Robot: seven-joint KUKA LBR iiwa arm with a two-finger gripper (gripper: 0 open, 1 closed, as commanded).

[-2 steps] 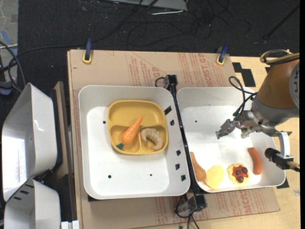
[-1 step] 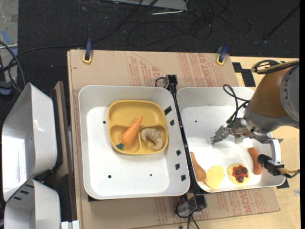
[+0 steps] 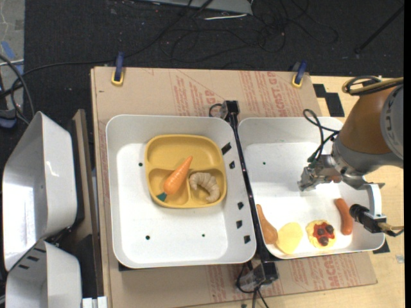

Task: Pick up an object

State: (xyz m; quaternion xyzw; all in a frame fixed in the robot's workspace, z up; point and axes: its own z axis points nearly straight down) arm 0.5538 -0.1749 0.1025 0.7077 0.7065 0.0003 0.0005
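Camera view: gripper [image 3: 310, 179] hovers low, jaw state unclear. Toy sausage [image 3: 344, 215] at its four o'clock looks light, slick; grab mid-length.

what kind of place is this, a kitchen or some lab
Most likely a robotics lab bench, not a kitchen. A robot arm reaches over two white bins clamped onto a board, the food looks like toys, such as the carrot on a yellow plate, and loose cables trail across the dark floor.
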